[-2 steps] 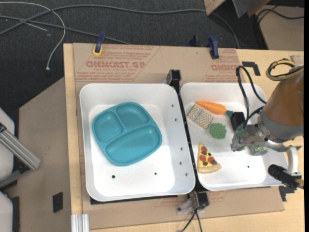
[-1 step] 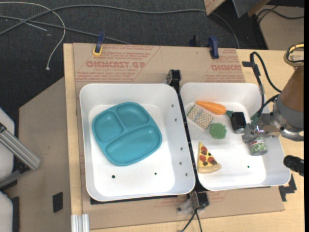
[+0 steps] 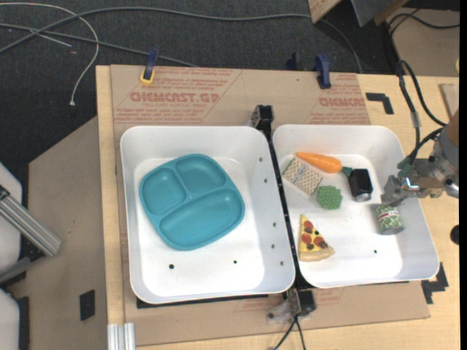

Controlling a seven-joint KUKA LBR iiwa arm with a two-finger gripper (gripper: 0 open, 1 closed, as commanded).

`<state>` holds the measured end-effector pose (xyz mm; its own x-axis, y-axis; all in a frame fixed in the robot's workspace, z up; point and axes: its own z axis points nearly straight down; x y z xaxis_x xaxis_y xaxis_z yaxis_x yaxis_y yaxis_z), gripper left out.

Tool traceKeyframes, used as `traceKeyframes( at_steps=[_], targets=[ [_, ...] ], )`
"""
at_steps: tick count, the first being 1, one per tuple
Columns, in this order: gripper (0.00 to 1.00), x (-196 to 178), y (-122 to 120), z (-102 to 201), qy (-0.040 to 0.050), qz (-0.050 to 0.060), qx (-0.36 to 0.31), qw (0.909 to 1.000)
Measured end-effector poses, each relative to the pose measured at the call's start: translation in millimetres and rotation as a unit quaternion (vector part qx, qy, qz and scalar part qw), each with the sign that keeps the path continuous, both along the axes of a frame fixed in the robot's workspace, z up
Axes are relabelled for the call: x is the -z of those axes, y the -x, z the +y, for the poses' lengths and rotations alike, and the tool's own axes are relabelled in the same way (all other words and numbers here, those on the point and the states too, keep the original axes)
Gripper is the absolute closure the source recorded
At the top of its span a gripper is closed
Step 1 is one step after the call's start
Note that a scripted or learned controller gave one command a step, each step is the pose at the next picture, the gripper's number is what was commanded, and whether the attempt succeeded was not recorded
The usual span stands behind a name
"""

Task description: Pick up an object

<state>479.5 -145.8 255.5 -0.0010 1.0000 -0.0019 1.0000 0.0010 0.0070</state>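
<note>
A teal divided plate (image 3: 192, 201) lies in the left bin (image 3: 139, 268). Right of the plate, the right bin (image 3: 350, 265) holds a pizza slice (image 3: 313, 239), carrot (image 3: 319, 162) and green can (image 3: 389, 219). The gripper (image 3: 400, 188) hovers just above the can; its opening cannot be made out.

You get even, bright overhead light, soft shadows, mild glare on the two shallow white plastic bins (image 3: 131, 195), slight overall softness.

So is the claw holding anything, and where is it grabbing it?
It cannot be told. The claw sits right above the small green can in the right bin, but no grip is visible.
</note>
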Motion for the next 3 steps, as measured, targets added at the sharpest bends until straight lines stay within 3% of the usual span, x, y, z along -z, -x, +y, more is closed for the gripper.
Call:
traceKeyframes(
  at_steps=[2, 3],
  targets=[
    [1.00, 14, -9, 91, -0.0027, 0.005, -0.002, 1.0000],
    [1.00, 23, -2, 152, -0.0030, 0.006, -0.003, 1.0000]
  ],
)
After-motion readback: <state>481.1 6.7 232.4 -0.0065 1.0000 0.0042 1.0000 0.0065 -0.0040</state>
